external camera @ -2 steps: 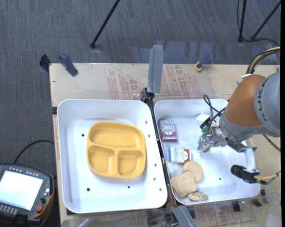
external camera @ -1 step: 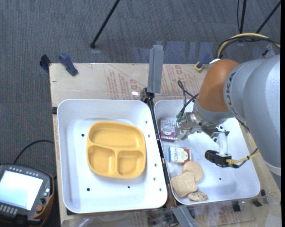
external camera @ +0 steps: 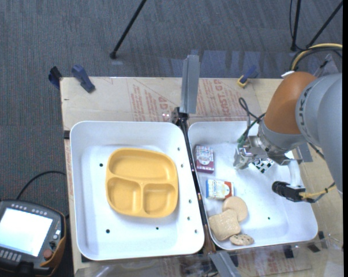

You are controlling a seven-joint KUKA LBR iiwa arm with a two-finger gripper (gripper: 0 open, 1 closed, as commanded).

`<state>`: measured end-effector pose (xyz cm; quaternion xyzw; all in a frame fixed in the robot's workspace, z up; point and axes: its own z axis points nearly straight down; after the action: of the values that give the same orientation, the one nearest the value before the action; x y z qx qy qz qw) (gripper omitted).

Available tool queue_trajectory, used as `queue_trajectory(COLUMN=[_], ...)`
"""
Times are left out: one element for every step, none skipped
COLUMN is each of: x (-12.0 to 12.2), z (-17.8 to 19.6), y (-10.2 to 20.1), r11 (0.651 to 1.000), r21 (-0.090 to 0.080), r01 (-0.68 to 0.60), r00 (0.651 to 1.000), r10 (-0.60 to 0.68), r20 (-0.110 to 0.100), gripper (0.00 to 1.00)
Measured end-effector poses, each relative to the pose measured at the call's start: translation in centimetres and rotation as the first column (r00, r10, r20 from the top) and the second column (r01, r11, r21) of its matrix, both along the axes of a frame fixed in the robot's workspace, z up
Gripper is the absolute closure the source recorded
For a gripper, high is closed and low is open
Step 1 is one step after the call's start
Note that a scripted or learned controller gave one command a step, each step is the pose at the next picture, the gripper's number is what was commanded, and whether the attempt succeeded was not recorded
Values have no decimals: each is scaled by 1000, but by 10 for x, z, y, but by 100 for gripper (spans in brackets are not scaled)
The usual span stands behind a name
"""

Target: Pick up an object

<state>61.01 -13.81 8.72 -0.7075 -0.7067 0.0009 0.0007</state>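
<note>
Small maroon packet (external camera: 204, 158) flat in right bin (external camera: 289, 227), by left wall

A robotics lab is indicated: grey carpet is crossed by tripod legs (external camera: 130, 23), clamps (external camera: 82, 78) are fixed to the desk (external camera: 122, 100), and a teach pendant (external camera: 25, 234) is seen alongside.

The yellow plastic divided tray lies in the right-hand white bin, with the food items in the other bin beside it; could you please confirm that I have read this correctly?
Not quite: the yellow plastic divided tray lies in the left-hand white bin, as the camera view shows. The food items, such as the round tan cookie and the small red packet, are in the other bin beside it, as you said.
</note>
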Motion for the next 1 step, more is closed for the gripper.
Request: queue_trajectory(x=[25], z=[-1], y=[59], r11=[1000], r21=[2], r01=[-7], r00=[1000], r10=[7], r20=[0], gripper=[100])
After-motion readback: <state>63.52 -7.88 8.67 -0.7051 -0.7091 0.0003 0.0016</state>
